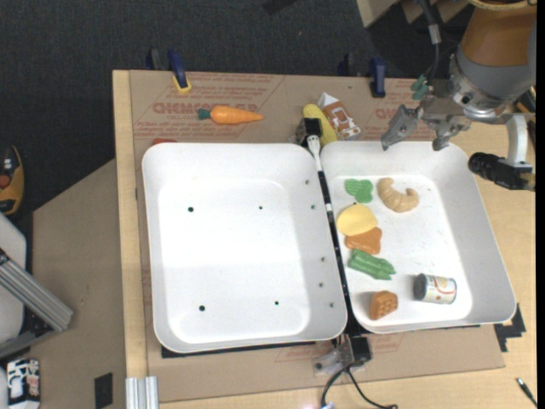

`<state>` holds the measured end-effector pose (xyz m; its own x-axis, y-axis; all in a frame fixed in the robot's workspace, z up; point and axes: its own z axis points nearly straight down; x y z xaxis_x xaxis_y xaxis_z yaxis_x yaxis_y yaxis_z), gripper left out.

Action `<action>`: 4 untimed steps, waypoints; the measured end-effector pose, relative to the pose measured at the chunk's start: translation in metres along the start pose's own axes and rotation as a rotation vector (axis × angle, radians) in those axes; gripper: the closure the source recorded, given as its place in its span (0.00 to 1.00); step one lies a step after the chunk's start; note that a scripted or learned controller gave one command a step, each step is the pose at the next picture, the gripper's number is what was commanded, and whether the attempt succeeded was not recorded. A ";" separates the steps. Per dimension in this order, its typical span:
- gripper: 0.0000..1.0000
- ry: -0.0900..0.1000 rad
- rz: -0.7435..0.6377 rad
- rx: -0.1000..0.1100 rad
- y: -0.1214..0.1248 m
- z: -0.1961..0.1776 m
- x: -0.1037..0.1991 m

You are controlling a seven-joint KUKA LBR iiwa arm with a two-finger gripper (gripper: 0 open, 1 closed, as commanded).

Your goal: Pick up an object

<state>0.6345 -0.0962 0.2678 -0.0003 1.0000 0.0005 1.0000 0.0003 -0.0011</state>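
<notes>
My gripper [419, 133] hangs open over the far rim of the right bin [485, 228], its two grey fingers spread with nothing between them. In that bin lie a tan croissant [398, 195], a green leafy piece [358, 190], a yellow lemon-like piece [356, 220], an orange wedge [365, 241], a green pepper [370, 265], a brown waffle-like block [383, 304] and a small can [436, 289]. The croissant lies just in front of the gripper, apart from it.
The left bin [162, 228] sits beside the right one. On the board behind the bins lie a carrot [232, 115], a banana [317, 118] and a small carton [339, 118]. Blue clamps [180, 72] hold the board's far edge.
</notes>
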 end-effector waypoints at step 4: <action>1.00 -0.001 0.002 -0.005 -0.002 0.172 0.001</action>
<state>0.6324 -0.0950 0.0959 0.0016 1.0000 -0.0009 1.0000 -0.0016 0.0043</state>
